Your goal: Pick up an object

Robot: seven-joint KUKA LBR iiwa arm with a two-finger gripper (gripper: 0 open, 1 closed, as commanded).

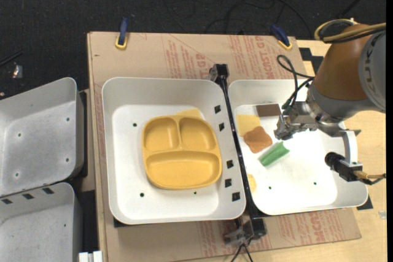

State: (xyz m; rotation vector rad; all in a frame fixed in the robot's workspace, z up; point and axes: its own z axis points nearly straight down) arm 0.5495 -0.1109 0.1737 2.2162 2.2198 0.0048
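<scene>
gripper (pixel 285 129) sits low over the right bin (pixel 319 193), just above the green block (pixel 273 154); you cannot tell from this angle how it is set, and nothing is visibly held. green block lies tilted beside a brown piece (pixel 258 139), with a yellow piece (pixel 247 124) behind. left bin (pixel 123 193) carries a yellow divided tray (pixel 182 152).
</scene>
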